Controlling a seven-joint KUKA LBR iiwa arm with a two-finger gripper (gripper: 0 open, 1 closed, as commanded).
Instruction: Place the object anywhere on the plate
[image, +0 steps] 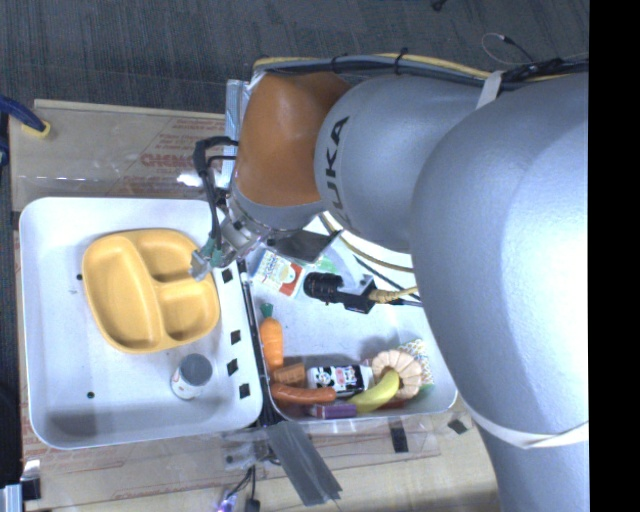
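The arm (480, 200) reaches in from 3 o'clock across the right bin (335, 335), and its end effector (210, 255) sits over the divider between the bins, at the 3 o'clock rim of the yellow plate (120, 275). From this angle it is impossible to tell how far open it is or whether it has hold of anything. The plate lies in the left bin (60, 400), toward 12 o'clock, with a small can (192, 375) at its 5 o'clock. In the right bin a packet (279, 272) lies just at 3 o'clock of the end effector, and a carrot (271, 340) lies at 6 o'clock of the packet. Along the bin's 6 o'clock wall are a sausage (300, 394), a bottle (335, 377) and a banana (380, 392). Both bins rest on the table (120, 140).
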